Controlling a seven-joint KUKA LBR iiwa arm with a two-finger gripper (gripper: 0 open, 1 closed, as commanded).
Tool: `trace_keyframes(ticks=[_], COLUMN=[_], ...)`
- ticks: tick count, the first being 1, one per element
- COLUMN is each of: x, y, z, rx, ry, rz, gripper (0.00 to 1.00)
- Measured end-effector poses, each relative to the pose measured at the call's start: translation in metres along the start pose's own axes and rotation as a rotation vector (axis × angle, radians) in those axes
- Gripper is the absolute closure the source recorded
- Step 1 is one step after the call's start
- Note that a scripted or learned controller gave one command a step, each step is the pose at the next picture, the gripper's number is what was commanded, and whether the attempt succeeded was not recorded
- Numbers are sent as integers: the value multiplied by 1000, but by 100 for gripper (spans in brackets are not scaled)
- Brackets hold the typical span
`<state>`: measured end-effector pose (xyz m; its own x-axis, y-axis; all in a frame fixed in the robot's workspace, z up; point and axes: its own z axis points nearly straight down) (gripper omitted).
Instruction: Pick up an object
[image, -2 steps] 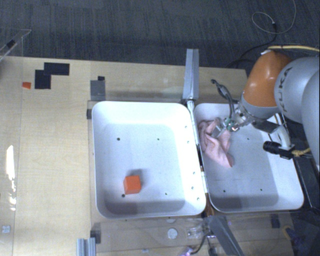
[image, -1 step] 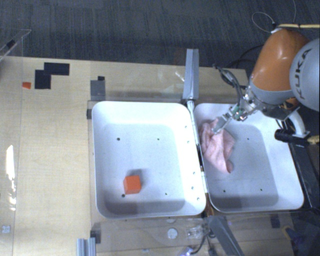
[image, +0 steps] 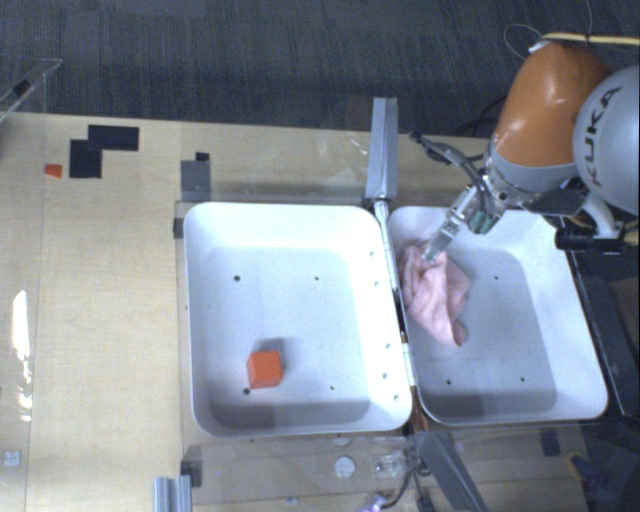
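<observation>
A crumpled pink cloth (image: 436, 292) lies in the right bin (image: 540, 390), against its left wall. My gripper (image: 434, 249) reaches down from the upper right and its tip touches the cloth's top edge. An orange block (image: 265, 369) rests in the left bin (image: 300, 240), toward its front left corner, far from the gripper.
A grey divider post (image: 381, 150) stands between the bins at the back. The arm's orange band (image: 545, 95) hangs over the right bin's back right corner. Black and orange markers (image: 95, 150) lie on the bench at the far left.
</observation>
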<state>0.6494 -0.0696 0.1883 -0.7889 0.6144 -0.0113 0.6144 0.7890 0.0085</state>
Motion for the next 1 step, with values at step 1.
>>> trace_keyframes(ticks=[1], x=[14], y=[-34], z=[87], rx=[-2], ry=[-3], rz=[11], gripper=[0])
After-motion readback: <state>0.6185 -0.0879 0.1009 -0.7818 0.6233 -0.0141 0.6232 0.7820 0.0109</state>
